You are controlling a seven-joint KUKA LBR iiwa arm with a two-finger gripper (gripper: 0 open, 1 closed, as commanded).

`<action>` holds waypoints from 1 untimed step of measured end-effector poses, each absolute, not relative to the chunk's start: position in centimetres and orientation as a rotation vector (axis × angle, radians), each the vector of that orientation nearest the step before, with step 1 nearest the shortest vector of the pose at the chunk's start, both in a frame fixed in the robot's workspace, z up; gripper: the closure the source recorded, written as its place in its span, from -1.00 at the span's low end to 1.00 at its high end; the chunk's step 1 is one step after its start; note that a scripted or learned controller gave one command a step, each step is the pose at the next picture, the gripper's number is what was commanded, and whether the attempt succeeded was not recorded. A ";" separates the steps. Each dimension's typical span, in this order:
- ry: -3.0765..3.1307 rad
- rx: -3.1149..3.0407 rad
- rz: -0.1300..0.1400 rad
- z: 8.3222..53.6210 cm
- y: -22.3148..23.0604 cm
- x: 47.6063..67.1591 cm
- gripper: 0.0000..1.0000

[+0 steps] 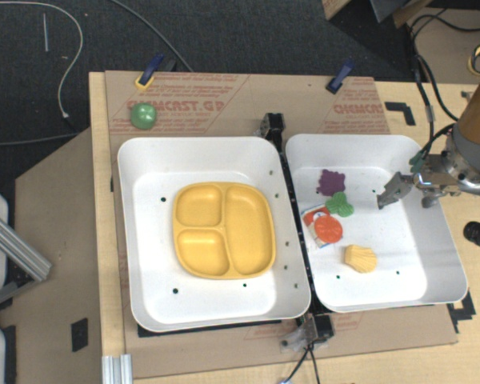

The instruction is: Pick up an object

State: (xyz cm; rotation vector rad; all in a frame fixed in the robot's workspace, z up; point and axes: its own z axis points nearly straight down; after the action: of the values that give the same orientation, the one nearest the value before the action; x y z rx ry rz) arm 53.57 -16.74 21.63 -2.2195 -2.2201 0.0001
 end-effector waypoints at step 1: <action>-2.218 -2.218 0.002 16.6 -16.0 54.2 -1.00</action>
State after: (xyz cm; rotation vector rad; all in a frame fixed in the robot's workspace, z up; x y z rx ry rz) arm 54.24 -15.95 16.60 -2.2177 -2.2184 0.0020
